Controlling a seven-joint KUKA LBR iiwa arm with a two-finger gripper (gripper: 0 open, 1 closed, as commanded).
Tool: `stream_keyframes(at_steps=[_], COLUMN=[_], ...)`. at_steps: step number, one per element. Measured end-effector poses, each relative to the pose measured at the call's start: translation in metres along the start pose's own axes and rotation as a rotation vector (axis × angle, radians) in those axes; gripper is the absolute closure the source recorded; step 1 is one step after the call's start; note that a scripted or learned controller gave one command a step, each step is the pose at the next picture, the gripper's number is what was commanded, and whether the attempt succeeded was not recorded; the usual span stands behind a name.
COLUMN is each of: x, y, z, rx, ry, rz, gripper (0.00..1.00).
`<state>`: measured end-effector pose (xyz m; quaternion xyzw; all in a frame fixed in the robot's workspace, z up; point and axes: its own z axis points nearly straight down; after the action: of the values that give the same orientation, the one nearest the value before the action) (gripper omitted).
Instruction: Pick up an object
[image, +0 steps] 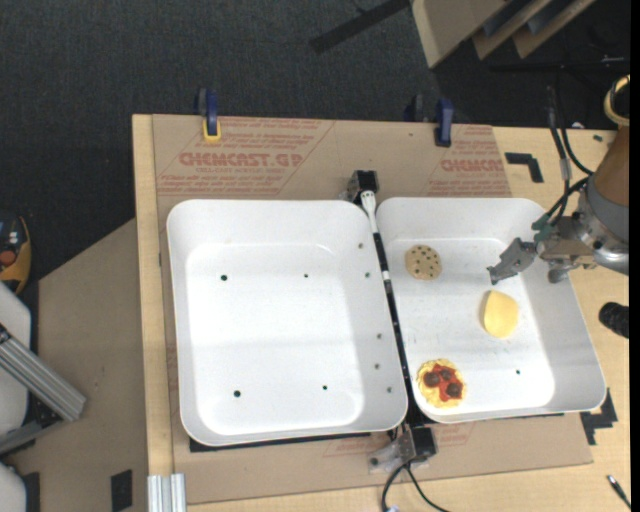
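A: What is seen on the bench, starting with the biggest things?

B: A tan board stamped with red lettering (300, 150) is laid under two shallow white plastic bins. The left bin (200, 330) is set just beside the right bin (570, 350), their inner rims touching along a dark strip.

A: And the arm?

B: The grey arm (610, 200) is seen entering at the right edge, above the right bin's far corner. Its two-finger gripper (505, 265) is held over that bin. Whether the jaws are spread or pressed together cannot be told; nothing is seen between them.

A: Where are the objects found?

B: All three lie in the right bin. A pale yellow lemon-shaped piece (501, 314) is placed just below the gripper. A small yellow tart topped with red and dark berries (441, 383) rests near the front rim. A round tan chocolate-chip cookie (423, 262) lies left of the gripper, well apart from the tart.
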<state>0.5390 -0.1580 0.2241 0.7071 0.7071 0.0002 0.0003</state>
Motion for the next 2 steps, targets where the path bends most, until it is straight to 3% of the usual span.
stream_keyframes(at_steps=[1, 2], x=[-0.047, -0.054], y=[-0.031, 0.040], z=[0.134, 0.140], rx=[0.014, -0.002], ry=[0.003, 0.002], rz=[0.006, -0.003], gripper=[0.00, 0.00])
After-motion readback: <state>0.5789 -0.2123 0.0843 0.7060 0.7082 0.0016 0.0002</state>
